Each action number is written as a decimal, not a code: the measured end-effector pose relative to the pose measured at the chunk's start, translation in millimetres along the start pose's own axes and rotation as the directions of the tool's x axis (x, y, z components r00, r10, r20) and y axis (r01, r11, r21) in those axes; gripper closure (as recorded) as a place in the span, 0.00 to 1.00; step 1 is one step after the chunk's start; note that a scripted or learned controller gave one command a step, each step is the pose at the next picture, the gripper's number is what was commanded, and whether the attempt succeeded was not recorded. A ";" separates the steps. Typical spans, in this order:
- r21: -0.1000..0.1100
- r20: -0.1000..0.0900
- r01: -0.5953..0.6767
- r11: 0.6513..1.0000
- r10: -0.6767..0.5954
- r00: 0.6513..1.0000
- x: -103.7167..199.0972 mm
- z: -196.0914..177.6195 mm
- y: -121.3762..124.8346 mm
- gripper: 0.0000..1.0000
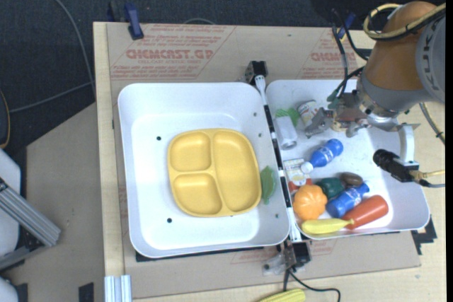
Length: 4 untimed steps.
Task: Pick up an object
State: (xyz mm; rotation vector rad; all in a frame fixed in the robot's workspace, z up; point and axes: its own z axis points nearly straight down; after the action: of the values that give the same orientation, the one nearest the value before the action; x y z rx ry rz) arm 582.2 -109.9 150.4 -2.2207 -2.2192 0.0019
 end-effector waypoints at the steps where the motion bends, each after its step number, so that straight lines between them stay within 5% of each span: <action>1: -0.005 0.001 0.000 1.000 0.000 1.000 -3.1 52.7 10.5 0.00; 2: 0.000 0.000 -0.001 1.000 0.001 1.000 7.1 66.2 -17.1 0.00; 3: -0.004 0.001 0.000 1.000 0.000 1.000 -0.3 65.5 28.9 0.00; 4: 0.000 -0.001 -0.001 1.000 0.001 1.000 6.9 62.5 -12.1 0.00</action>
State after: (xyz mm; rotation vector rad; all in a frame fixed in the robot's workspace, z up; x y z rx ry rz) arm 569.9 -103.0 87.9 -2.2213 -2.2181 0.0012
